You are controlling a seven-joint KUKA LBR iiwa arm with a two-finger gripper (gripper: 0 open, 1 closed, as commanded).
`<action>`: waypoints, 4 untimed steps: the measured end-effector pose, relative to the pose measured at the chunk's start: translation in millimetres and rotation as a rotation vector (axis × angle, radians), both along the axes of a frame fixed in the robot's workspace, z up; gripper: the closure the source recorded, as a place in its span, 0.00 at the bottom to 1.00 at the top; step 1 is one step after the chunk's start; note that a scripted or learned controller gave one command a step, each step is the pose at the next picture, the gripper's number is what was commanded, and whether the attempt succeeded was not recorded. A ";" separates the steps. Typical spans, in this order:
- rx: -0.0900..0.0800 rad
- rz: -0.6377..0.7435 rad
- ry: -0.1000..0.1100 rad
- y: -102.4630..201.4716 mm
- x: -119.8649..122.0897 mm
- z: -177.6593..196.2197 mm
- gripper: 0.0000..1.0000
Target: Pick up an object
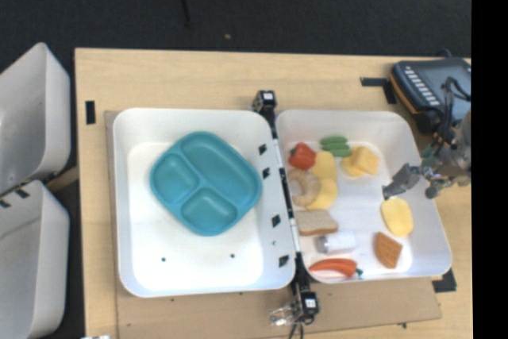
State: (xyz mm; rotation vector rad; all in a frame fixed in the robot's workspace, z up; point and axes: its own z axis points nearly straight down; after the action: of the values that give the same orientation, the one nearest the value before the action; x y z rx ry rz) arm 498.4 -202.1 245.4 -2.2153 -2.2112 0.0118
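**The arm waits by the food bin**

The gripper (416, 181) sits at the right edge of the right bin (359, 123). Its two fingers look spread apart, with nothing between them. That makes sense, because nothing has been picked yet. The toy foods lie loose in this bin. A yellow oval piece (397, 216) is just below the gripper, so it may be the easiest to grab. The left bin (127, 171) holds a blue plate (205, 182).
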 end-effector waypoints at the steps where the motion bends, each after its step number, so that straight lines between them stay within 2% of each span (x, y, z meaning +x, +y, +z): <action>1: -0.003 0.004 -0.010 0.5 2.3 5.3 0.00; 3: -0.001 0.001 -0.005 -8.7 5.4 -122.6 0.00; 4: -0.004 0.000 -0.014 -10.5 6.9 -145.1 0.00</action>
State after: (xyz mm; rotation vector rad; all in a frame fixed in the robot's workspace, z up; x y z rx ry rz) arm 505.3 -212.6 100.2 -2.2241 -2.2206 0.0014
